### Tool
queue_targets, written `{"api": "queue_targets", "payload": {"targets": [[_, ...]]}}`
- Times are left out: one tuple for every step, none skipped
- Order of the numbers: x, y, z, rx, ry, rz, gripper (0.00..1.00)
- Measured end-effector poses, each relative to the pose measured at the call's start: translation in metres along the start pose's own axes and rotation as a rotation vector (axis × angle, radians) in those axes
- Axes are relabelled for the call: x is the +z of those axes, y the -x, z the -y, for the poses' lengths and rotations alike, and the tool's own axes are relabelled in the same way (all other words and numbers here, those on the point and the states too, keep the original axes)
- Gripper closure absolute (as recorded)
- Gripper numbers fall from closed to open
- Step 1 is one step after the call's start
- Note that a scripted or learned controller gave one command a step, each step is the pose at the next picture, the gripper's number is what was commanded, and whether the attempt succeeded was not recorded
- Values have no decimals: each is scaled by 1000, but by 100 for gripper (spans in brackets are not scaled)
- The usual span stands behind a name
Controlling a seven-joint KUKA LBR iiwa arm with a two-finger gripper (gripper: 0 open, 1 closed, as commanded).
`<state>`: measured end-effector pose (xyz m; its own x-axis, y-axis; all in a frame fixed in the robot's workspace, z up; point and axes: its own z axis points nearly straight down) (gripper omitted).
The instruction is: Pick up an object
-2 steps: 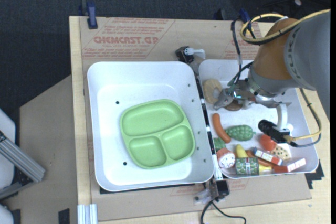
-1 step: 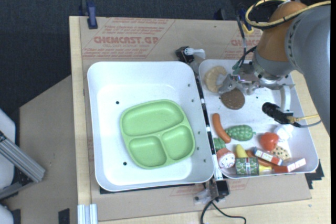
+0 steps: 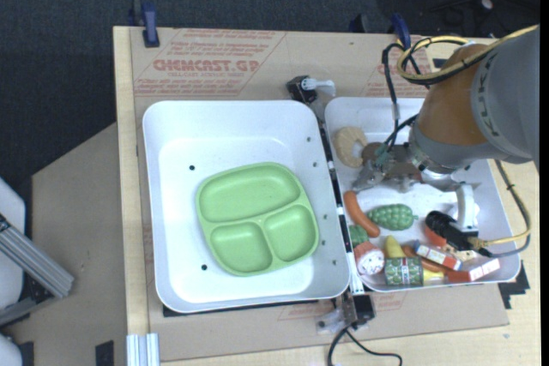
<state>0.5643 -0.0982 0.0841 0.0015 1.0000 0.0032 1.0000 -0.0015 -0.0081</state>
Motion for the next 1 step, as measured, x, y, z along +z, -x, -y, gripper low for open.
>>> {"api": "queue_targets", "payload": {"targets": [[-1, 14, -45, -4, 12, 5, 0]]}}
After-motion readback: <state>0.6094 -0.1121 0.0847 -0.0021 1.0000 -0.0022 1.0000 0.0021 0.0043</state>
